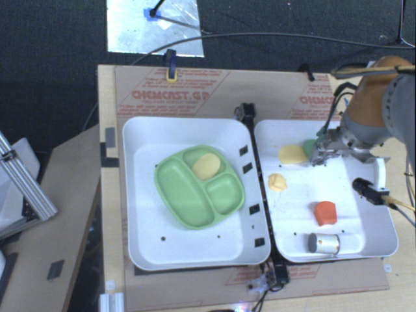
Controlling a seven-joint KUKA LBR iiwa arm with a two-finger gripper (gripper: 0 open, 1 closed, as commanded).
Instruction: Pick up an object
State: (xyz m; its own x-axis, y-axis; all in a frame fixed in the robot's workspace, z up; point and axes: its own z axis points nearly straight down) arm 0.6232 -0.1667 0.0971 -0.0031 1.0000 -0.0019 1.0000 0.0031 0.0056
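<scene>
My gripper (319, 156) is down in the right bin (383, 236), at its back part. It sits right beside a flat yellow piece (292, 153) and over a small green thing (309, 148) that is mostly hidden by it. I cannot tell whether either one is in its grasp. Nearer the front of this bin lie a small yellow lump (277, 182), a red-orange block (325, 212) and a silver cylinder (324, 242).
The left bin (140, 239) holds a green divided plate (188, 203) with a pale yellow piece (207, 166) in its back compartment. Black clips run along the divider between the bins (255, 187). The grey and orange arm (377, 106) comes in from the right.
</scene>
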